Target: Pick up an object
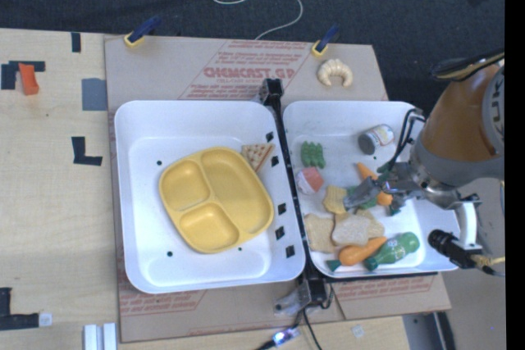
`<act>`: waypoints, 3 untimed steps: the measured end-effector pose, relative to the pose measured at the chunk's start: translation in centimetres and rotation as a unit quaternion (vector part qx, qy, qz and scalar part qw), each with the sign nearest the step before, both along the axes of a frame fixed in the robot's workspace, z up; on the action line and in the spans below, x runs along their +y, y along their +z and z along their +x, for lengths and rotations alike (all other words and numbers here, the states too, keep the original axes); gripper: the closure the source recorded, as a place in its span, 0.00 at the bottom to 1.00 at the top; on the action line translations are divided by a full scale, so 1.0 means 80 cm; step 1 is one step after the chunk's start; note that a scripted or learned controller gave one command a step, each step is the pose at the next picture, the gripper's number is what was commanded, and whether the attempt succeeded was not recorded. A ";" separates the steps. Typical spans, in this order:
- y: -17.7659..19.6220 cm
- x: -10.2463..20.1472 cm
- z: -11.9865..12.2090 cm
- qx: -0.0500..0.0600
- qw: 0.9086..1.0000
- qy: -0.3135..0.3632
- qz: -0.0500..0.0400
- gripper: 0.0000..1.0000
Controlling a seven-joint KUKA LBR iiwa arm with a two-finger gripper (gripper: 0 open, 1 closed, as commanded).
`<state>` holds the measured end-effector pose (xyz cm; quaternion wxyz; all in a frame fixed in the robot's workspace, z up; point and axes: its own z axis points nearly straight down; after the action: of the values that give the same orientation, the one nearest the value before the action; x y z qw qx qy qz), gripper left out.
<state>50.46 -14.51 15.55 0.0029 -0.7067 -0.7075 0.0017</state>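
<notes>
The gripper is seen low inside the right bin, above the heap of toy food; whether anything is held cannot be told, since its tip is a dark blur against the pieces beneath it. It appears to touch or nearly touch a small orange piece and the tan slice just below it. In the right bin the following are counted: one green ridged piece, one pink and white piece, one small yellow piece, one cracker-like slab, one carrot, one green bottle lying on its side by the carrot, and one grey can near the far wall. In the left bin one yellow divided plate is seen, with one waffle-patterned cracker touching its far right edge. One croissant lies on the cardboard outside both bins.
</notes>
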 end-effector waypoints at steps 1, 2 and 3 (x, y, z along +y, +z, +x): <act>-0.056 0.006 -0.006 0.000 1.000 0.000 0.000 0.00; -0.087 0.005 -0.004 -0.005 1.000 -0.001 -0.003 0.00; -0.077 0.007 -0.006 -0.002 1.000 0.000 -0.001 1.00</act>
<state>49.99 -13.96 9.42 0.0009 -0.7069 -0.7073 0.0010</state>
